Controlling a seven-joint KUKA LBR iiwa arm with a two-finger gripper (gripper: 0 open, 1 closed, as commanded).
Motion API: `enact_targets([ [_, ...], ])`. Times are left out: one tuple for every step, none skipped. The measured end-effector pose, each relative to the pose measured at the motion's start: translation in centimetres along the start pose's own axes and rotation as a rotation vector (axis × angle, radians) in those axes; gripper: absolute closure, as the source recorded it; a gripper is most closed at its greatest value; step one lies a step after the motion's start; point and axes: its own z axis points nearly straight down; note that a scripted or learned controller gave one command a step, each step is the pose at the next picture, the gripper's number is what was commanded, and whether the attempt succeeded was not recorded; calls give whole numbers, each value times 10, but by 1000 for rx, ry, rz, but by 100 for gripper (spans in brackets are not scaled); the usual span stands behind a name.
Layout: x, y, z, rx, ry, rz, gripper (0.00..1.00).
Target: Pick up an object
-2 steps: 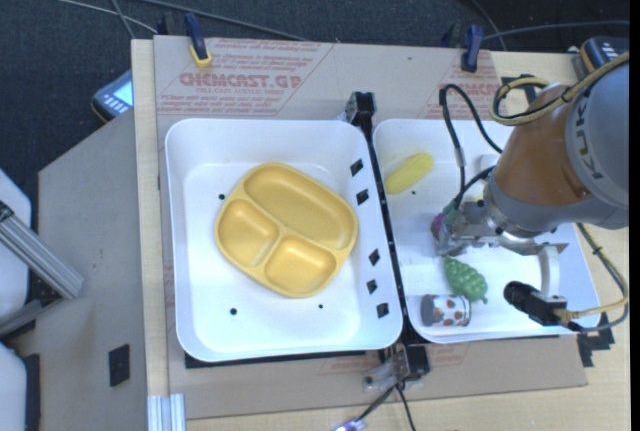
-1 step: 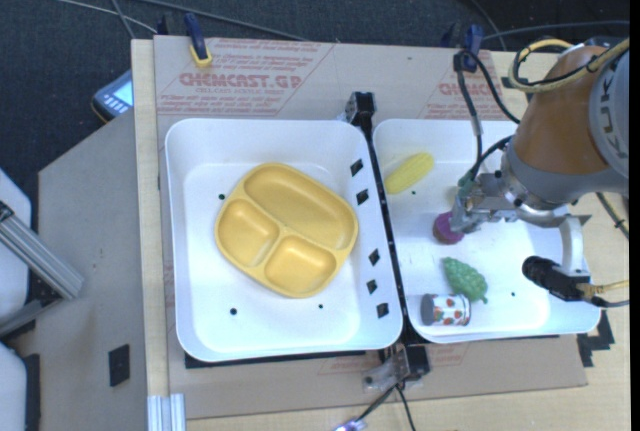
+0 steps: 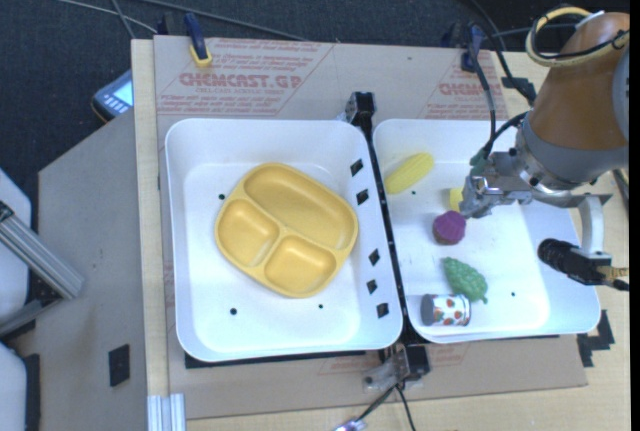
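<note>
Presently, a purple round object (image 3: 449, 228) is found lying on the floor of the right bin (image 3: 530, 319), in its upper middle part. The gripper (image 3: 472, 200) is positioned just above and to the right of it, close beside it, with the arm (image 3: 580, 109) reaching in from the right. No object is seen between the gripper's parts; whether it is released or clenched cannot be told from this view. A small patch of yellow (image 3: 456, 198) is seen just to the left of the gripper, partly hidden by it.

Further out, a yellow corn cob (image 3: 409, 172) is observed lying tilted near the right bin's upper left corner, apart from the purple object. A green leafy item (image 3: 466, 278) is noted below the purple object, and a small can (image 3: 446, 310) is lying on its side just below the green item, near the bin's lower edge.

In the left bin (image 3: 200, 309), a yellow divided plate (image 3: 286, 228) with three compartments is placed near the centre. Both bins are set on a cardboard sheet (image 3: 250, 69) bearing red lettering.
</note>
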Motion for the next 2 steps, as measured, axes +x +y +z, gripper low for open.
enact_targets([
  [0, 3, -65, -2, -1, 0, 100],
  [49, 21, -62, 4, 2, -4, 100],
])
